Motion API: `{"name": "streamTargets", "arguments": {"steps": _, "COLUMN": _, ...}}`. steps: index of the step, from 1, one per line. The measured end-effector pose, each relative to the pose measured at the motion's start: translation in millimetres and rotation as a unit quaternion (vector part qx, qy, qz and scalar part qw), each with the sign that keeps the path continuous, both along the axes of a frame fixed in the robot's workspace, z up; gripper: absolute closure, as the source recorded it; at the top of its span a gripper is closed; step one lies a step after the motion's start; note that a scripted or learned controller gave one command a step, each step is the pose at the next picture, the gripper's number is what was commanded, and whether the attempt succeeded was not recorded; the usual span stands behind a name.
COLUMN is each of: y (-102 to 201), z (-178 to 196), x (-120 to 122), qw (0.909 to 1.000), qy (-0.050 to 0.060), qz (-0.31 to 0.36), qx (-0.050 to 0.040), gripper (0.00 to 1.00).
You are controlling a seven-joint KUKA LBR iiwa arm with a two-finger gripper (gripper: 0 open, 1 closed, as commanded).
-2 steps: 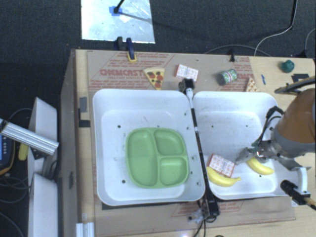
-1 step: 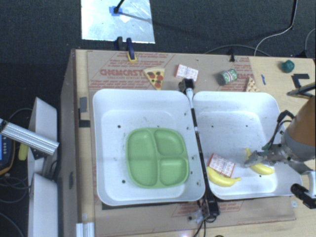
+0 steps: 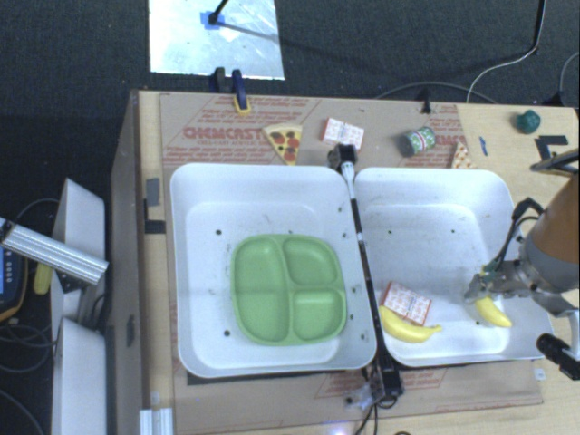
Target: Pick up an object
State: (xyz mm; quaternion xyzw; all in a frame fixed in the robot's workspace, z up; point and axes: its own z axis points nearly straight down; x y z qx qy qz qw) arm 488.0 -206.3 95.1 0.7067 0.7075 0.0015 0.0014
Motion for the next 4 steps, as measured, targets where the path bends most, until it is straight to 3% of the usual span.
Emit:
{"name": "streamTargets", "arguments": {"steps": 1, "y": -0.1, "z": 26.8, "x": 14.6, "qw": 1.0000, "qy": 0.001, "qz": 0.001, "qx": -0.0005, "gripper": 1.00}}
{"name": "streamTargets", "arguments": {"steps": 2, "y": 0.3, "z": 50.0, "x": 85.5, "qw": 1.0000, "qy": 0.000, "qz": 0.002, "qx": -0.0005, "gripper": 1.00}}
{"name": "streamTargets", "arguments": {"steps": 3, "y": 56.7, "z": 107.8, "x": 138.6, "qw": 1.0000, "qy": -0.001, "qz": 0.002, "qx": -0.0001, "gripper": 1.00}}
{"name": "streamTargets", "arguments": {"steps": 4, "y": 146.8, "z": 108.7, "x": 122.6, "qw": 1.0000, "qy": 0.001, "qz": 0.003, "qx": 0.0009, "gripper": 1.00}}
